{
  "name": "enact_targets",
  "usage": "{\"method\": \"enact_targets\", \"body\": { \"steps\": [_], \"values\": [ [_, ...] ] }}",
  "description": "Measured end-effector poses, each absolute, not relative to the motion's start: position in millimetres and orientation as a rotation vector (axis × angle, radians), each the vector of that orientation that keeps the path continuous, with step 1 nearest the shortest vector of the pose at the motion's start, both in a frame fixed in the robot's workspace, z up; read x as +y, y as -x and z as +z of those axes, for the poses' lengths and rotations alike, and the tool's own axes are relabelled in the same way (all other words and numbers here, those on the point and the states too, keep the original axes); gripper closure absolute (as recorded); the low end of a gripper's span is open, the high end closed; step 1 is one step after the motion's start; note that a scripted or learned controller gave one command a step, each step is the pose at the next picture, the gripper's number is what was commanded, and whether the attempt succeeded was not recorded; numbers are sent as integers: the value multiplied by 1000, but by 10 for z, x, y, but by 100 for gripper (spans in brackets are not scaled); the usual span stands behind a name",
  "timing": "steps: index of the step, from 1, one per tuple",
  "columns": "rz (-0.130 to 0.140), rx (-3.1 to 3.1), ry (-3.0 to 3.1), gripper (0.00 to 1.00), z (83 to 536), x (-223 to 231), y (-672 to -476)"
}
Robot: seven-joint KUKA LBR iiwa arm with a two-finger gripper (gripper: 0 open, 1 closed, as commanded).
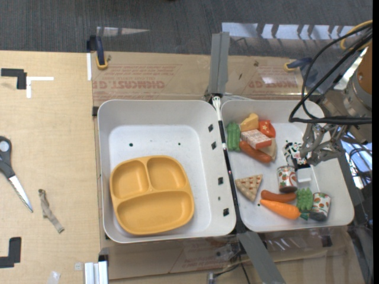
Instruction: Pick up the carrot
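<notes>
The carrot (280, 208) lies low in the right bin (337, 218), orange and tapered, its point toward the dividing wall and its green top (304, 200) at the far end from that wall. Just above the carrot, nearly touching it, a reddish sausage (278, 196) runs alongside. Left of the carrot and a little higher sits a waffle-patterned wedge (250, 186). Beside the carrot's leafy end rests a small can (320, 206) lying on its side, and another small printed can (286, 178) stands above the sausage. Higher still from the carrot, toward the top of the bin, there's a cluster: a green piece (233, 136), a yellow wedge (250, 122), a red tomato-like piece (267, 128), a red-and-white box (257, 139) and a second sausage (256, 153). The gripper (309, 152) hangs up and to the right of the carrot, well apart from it, over a black-and-white toy (292, 151); whether its jaws are parted or closed cannot be told from here, and nothing is seen between them. Far left of the carrot, the other bin (118, 123) holds a yellow divided plate (152, 194), and scissors (10, 173) lie on the bench beyond.
</notes>
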State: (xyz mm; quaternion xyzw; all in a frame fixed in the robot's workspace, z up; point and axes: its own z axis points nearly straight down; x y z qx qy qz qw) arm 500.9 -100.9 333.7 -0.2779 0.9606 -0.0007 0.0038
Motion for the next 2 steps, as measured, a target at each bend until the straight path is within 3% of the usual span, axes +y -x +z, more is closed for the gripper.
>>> {"method": "enact_targets", "body": {
  "steps": [1,2],
  "values": [
    [2,3032,814,100,2112,-536,-5127],
    [-1,3073,626,100,2501,-886,-5577]
  ]
}}
